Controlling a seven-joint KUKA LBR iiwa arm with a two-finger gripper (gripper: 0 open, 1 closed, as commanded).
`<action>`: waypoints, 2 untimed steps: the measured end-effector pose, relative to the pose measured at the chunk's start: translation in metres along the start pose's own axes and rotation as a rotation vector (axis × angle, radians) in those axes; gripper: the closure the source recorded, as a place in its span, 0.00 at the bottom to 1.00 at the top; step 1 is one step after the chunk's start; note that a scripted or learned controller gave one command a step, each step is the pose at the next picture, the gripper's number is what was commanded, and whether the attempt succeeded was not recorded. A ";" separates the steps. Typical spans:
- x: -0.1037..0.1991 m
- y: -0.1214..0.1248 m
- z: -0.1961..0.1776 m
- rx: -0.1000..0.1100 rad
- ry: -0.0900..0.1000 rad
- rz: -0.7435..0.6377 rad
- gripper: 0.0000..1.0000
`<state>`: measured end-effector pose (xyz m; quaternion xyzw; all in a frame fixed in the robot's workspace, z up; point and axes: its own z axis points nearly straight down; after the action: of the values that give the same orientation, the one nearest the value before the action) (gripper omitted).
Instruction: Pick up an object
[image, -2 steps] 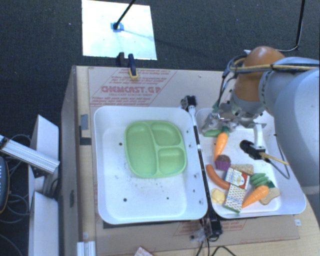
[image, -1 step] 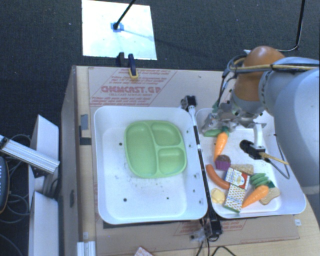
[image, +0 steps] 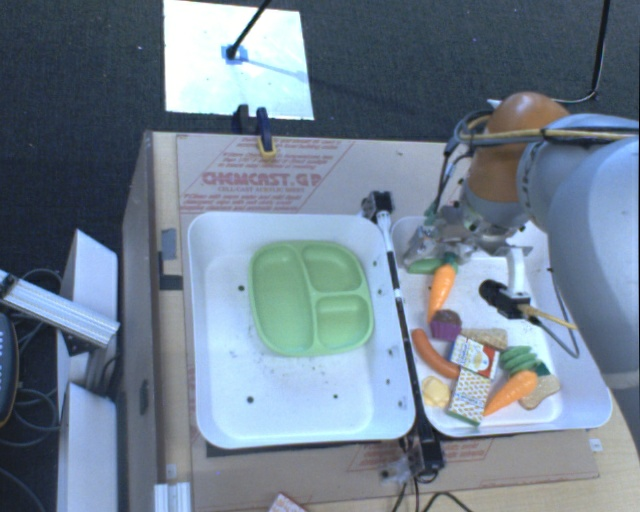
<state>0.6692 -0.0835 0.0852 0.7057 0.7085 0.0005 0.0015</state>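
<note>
Arm: grey KUKA arm (image: 590, 200) fills the right of the frame, its orange band at upper right, reaching down and leftward into the right bin.

Left bin: white bin (image: 225, 400) in the centre of the frame, bearing a green divided plate (image: 310, 298) that lies flat.

Right bin: white bin (image: 590, 400) at right of centre, holding a heap of toy food in its lower half.

Gripper: gripper (image: 438, 248) sits at the upper left corner of the right bin, low over the bin floor. I cannot tell how far it is open, nor whether anything is in it; the wrist hardware and blur hide that part.

Nearest object: an orange carrot (image: 441, 287) with a green top lies just below the gripper in the frame, its top end nearest the claw, possibly touching it.

Carrot axis: runs nearly up and down the frame, tilted slightly, tip toward the lower left.

Other objects: a purple piece (image: 445, 324), a sausage (image: 434, 354), a small carton (image: 474, 356) and a second carrot (image: 510, 390) lie lower in the frame, further from the claw.

Judgement: the first carrot is the likely target; a grasp would want the jaws set across its long axis.
</note>
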 end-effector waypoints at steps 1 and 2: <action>-0.002 0.000 0.000 0.000 0.000 0.002 0.00; -0.001 0.000 0.000 0.000 0.000 0.001 0.00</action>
<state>0.6692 -0.0845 0.0852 0.7060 0.7082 0.0005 0.0016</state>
